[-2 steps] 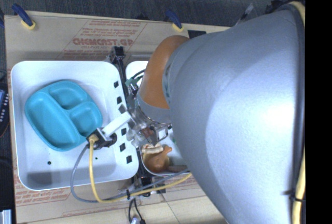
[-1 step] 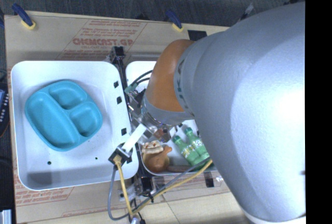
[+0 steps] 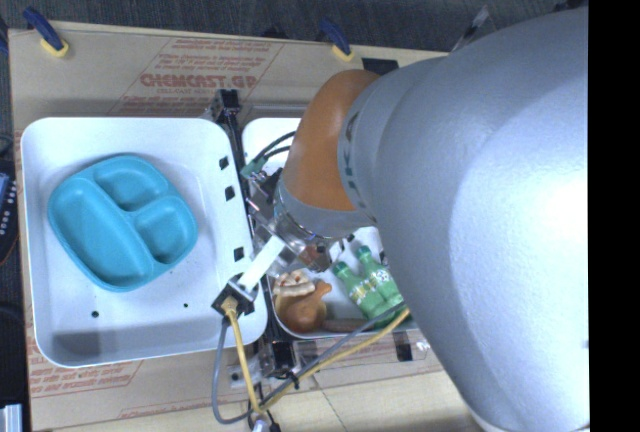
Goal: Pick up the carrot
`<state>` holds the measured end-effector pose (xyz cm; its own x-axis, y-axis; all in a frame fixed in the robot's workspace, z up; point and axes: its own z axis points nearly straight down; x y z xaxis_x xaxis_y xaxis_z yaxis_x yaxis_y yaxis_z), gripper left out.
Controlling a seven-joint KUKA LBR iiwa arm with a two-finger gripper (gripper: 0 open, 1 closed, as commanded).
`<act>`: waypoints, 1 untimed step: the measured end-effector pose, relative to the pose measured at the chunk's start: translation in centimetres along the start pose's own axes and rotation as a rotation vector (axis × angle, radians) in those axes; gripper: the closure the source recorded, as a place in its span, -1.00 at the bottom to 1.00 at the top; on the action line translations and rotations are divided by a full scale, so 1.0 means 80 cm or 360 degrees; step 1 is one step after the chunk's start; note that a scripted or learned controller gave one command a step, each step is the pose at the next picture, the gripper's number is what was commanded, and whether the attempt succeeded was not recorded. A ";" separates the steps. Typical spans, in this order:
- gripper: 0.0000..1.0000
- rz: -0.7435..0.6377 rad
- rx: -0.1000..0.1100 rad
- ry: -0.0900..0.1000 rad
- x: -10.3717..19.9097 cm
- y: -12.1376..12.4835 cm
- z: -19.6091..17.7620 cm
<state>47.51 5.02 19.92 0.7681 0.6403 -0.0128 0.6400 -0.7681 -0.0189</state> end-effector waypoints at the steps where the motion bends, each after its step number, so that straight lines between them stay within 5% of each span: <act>1: 1.00 -0.0017 0.0012 -0.0007 0.001 -0.002 -0.011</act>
<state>47.52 5.16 20.82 0.7609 0.6486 -0.0167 0.6481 -0.7611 -0.0265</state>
